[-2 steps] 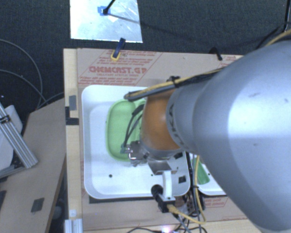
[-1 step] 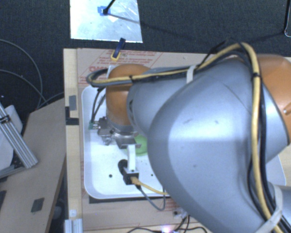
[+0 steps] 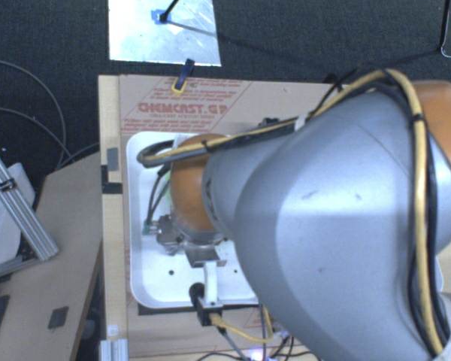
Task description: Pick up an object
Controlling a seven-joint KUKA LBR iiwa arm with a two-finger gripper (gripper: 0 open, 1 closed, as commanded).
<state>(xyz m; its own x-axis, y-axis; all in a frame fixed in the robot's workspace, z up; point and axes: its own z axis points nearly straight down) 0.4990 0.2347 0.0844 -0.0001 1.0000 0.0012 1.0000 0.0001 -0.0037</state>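
arm (image 3: pixel 323 224) covering bin (image 3: pixel 145 278), bare left strip

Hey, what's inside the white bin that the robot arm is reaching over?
The white bin shows bare white floor along its left side and near edge. The arm covers the rest of it, so whatever lies underneath is hidden.

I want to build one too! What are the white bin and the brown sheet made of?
Bin: probably plastic, smooth and white with rounded corners. Sheet: likely matte brown paper or card, since red letters are printed on it.
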